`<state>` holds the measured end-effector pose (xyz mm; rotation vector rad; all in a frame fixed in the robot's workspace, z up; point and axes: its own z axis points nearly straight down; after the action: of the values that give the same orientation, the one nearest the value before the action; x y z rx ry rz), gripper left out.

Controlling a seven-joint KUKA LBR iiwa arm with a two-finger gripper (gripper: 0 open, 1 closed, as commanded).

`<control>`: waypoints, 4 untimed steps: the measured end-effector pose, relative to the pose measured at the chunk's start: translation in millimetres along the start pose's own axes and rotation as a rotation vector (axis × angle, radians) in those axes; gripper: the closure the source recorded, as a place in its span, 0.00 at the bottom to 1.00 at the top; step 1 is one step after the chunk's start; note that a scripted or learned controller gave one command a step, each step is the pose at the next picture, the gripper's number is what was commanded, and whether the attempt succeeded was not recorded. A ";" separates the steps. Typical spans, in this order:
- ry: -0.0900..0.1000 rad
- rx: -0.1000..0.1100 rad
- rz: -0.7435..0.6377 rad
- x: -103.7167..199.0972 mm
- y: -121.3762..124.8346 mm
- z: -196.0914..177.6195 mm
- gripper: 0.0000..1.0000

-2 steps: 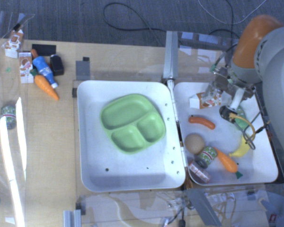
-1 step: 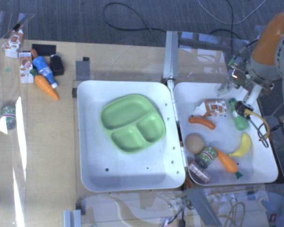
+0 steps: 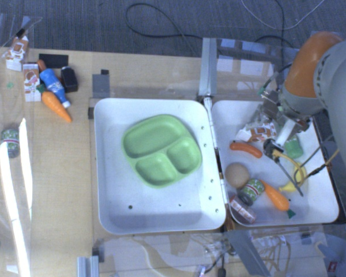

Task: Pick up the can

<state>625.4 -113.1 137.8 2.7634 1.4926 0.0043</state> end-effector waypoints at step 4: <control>0.001 -0.002 -0.123 5.4 -102.7 -47.9 0.00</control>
<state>542.4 -52.2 185.5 2.6654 1.6588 0.0079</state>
